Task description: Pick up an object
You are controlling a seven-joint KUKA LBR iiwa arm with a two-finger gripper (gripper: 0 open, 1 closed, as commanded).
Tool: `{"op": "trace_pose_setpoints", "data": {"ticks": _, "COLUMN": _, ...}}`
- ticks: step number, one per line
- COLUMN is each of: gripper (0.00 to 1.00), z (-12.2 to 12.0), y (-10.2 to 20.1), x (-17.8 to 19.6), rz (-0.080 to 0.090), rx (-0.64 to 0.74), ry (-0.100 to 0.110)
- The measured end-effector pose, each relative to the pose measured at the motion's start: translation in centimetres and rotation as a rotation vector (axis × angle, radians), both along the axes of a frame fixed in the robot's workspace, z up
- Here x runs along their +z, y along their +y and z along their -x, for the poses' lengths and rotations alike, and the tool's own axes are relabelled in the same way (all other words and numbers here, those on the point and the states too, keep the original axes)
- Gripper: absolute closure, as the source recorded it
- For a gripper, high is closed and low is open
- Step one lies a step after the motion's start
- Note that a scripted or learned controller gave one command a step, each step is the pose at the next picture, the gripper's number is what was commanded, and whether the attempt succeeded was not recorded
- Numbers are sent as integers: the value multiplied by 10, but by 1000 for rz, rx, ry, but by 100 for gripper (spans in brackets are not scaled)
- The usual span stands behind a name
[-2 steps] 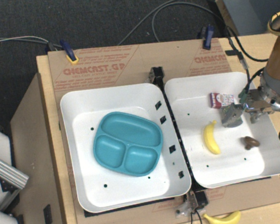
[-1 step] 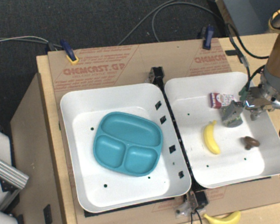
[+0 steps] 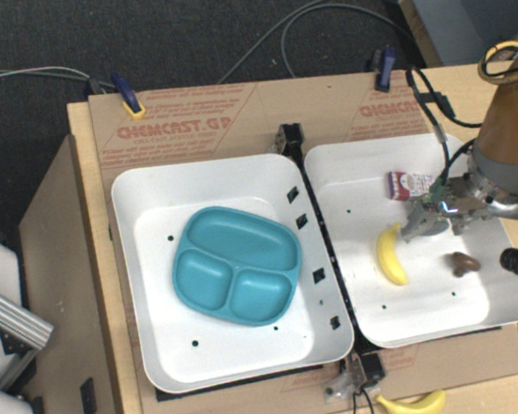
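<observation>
In the right bin (image 3: 378, 323) a yellow banana (image 3: 391, 257) lies near the middle, curved and pointing down. A small purple and white carton (image 3: 408, 183) sits toward the bin's back. A small brown lump (image 3: 463, 263) rests at the right. My gripper (image 3: 428, 219) hangs low over the bin, just right of the banana's upper end and below the carton. The view shows nothing between its fingers.
The left bin (image 3: 156, 357) holds a teal divided plate (image 3: 236, 264). A black divider with clips (image 3: 312, 232) runs between the bins. A second banana (image 3: 415, 406) lies outside, below the right bin's front edge. Cables trail across the back of the bench.
</observation>
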State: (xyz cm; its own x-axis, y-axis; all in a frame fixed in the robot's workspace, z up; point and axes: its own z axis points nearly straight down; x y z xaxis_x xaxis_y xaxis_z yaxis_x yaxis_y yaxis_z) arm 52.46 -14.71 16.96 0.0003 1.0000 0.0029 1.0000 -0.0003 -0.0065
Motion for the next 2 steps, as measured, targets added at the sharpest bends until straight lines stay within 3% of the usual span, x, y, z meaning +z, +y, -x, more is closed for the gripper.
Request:
{"op": "trace_pose_setpoints", "data": {"ticks": 1, "gripper": 0, "z": 3, "y": 0, "x": -43, "rz": 0, "rx": 0, "ry": 0}}
{"op": "trace_pose_setpoints", "data": {"ticks": 2, "gripper": 0, "z": -3, "y": 4, "x": -77, "rz": -8, "rx": 4, "ry": -15}}
